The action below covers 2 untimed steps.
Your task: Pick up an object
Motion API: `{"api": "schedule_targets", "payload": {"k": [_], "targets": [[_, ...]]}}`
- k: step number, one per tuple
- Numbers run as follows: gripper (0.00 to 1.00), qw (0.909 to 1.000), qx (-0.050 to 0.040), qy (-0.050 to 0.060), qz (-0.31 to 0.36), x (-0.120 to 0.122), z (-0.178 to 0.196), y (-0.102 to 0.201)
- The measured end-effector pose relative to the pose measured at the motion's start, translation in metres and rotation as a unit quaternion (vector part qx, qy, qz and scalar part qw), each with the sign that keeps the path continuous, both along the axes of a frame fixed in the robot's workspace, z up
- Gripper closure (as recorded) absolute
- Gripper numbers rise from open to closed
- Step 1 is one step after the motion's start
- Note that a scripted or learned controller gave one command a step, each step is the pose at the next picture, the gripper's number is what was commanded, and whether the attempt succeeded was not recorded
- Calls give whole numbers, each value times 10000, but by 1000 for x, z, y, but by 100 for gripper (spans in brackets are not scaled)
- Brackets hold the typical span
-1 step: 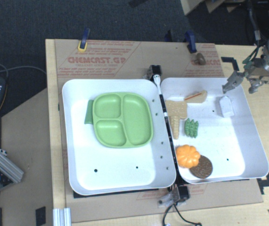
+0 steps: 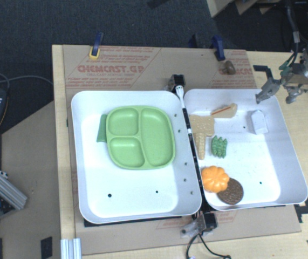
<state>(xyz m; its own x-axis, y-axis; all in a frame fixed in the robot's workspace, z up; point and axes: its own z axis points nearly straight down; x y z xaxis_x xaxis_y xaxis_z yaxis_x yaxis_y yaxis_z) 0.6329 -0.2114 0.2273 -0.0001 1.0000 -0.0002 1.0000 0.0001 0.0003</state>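
Evidently pre-grasp: gripper (image 2: pixel 278 89) hung w/ fingers apart, holding nothing, at right bin (image 2: pixel 283 161) far edge; next move needed descent onto white block (image 2: pixel 259 122).

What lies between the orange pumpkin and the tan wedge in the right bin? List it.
In the camera view, a tan cracker-like piece and a small green item lie between the orange pumpkin and the tan wedge.

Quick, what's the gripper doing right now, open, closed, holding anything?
Gripper: open, holding nothing, above the right bin's far corner.
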Motion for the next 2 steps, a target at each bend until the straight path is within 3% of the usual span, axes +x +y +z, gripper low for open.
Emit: {"api": "schedule_targets", "payload": {"k": [2], "targets": [[0,10000,16,33,-2,-15,-111,-11]]}}
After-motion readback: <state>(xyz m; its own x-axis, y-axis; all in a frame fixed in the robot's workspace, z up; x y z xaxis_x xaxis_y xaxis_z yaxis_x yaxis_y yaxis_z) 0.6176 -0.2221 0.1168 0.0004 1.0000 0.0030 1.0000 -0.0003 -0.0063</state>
